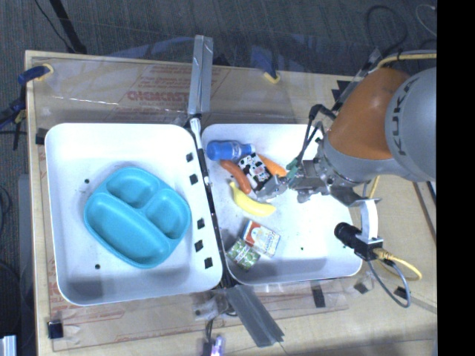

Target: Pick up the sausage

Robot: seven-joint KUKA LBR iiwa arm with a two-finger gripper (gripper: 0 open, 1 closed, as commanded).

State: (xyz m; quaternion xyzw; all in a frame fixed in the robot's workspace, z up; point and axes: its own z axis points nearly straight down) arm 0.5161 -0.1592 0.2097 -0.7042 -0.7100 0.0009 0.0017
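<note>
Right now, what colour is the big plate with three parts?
Light blue; the divided plate shows best in the camera view.

Blue divided plate (pixel 137 215) in left bin (pixel 63 273), banana (pixel 251 203), blue bottle (pixel 225 150), perhaps carton (pixel 260 238)

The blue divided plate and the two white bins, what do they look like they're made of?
The blue divided plate looks like moulded plastic: uniform turquoise colour, rounded compartment walls, a soft sheen. The white bins also look like plastic, smooth and slightly glossy with rounded corners, though painted metal can't be ruled out.

blue plate (pixel 137 216), yellow banana (pixel 252 204), orange-red sausage (pixel 236 170)
</note>
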